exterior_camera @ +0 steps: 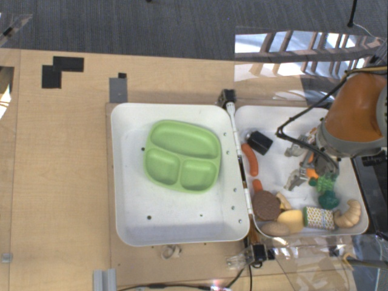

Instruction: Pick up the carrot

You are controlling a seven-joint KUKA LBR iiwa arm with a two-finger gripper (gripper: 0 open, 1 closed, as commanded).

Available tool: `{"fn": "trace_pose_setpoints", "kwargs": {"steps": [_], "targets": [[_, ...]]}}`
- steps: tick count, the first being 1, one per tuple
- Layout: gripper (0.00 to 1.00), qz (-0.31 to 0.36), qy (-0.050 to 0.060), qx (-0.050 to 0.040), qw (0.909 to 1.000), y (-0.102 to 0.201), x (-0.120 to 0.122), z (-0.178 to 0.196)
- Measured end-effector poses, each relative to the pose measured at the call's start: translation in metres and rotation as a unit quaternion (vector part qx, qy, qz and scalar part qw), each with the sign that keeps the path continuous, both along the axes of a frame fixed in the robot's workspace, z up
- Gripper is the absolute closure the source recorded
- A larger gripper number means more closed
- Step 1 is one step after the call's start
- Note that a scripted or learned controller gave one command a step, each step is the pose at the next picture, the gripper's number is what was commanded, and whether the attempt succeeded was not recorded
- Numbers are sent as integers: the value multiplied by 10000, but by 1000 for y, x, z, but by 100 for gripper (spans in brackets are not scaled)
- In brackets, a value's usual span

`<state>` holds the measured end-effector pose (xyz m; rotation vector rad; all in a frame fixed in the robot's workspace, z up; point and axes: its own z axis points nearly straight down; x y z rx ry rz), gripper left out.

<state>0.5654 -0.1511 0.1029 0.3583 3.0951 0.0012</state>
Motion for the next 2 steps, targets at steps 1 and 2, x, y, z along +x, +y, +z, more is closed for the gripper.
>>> {"fn": "trace_pose_setpoints", "kwargs": {"steps": [1, 2], "targets": [[0, -945, 41, 23, 9955, -8, -13, -13], [100, -913, -22, 18, 9958, -7, -9, 1]]}}
